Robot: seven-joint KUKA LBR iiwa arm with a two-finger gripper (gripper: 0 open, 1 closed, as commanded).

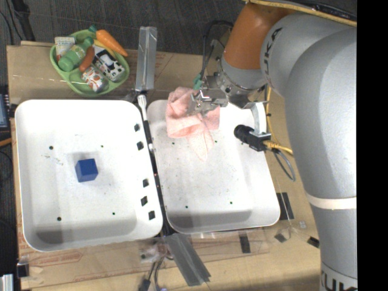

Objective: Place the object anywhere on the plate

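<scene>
1. Plainly, the task's thing is a pale pink cloth [188, 119], soft and crumpled. It lies bunched in the right bin [212, 187] toward that bin's 12 o'clock rim, with a thinner tail of fabric trailing down toward 6 o'clock.
2. The cloth's upper part is a thick wad with folds; the lower tail lies flat and looks almost see-through against the white floor.
3. The claw [206, 99] sits at the cloth's 2 o'clock edge, right over the wad and touching or nearly touching it. Whether its fingers are spread or closed cannot be told, and no fabric can be seen pinched in it.
4. The grey arm [315, 102] with its orange band [251, 32] comes in from 3 o'clock and covers the bin's far right corner.
5. A blue cube [86, 169] rests in the left bin [79, 223], well apart from the cloth.
6. A green bowl [76, 83] of toy food stands at 11 o'clock on the bench, beyond the left bin; its contents are too jumbled to name fully.
</scene>
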